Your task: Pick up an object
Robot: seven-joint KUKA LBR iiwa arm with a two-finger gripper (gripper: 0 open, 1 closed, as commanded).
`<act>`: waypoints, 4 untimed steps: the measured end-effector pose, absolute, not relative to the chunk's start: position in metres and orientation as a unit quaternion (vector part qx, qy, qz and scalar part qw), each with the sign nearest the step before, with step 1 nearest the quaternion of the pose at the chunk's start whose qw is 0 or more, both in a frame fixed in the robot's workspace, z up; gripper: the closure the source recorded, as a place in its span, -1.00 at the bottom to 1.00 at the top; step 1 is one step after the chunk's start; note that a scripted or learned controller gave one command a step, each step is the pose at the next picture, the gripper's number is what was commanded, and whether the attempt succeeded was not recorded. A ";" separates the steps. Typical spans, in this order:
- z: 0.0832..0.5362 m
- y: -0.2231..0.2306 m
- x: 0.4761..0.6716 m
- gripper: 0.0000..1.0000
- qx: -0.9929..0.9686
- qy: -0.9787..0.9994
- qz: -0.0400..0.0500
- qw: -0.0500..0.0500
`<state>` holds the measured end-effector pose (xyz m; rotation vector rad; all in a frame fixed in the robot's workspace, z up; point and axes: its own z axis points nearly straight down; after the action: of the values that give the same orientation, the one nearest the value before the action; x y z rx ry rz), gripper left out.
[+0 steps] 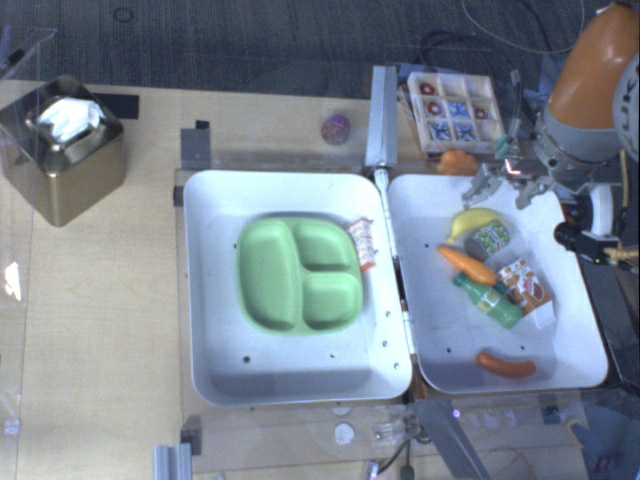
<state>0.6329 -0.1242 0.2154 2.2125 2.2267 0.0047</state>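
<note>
Here the yellow plastic banana (pixel 472 222) lies near the right white bin's (pixel 430 363) far edge, touching a small printed can (pixel 489 237). The jaws of the two-finger gripper (pixel 507 180) hang spread and empty just above; descending comes next.

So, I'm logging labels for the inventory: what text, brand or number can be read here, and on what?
No text reads legibly.
Red-and-white sachet beside the green tray: print blurred.
Orange-and-white snack packet: blurred.
Green bottle label: too small.
Noughts-and-crosses board: red and blue symbols, no words.
</note>
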 end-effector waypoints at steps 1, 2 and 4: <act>0.130 -0.125 0.620 -1.00 0.686 0.727 0.013 0.017; 0.123 -0.117 0.617 -1.00 0.664 0.747 0.017 0.031; 0.107 -0.098 0.593 -1.00 0.572 0.820 0.012 0.025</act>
<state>0.5934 -0.0984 0.1072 1.7692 2.5354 0.0384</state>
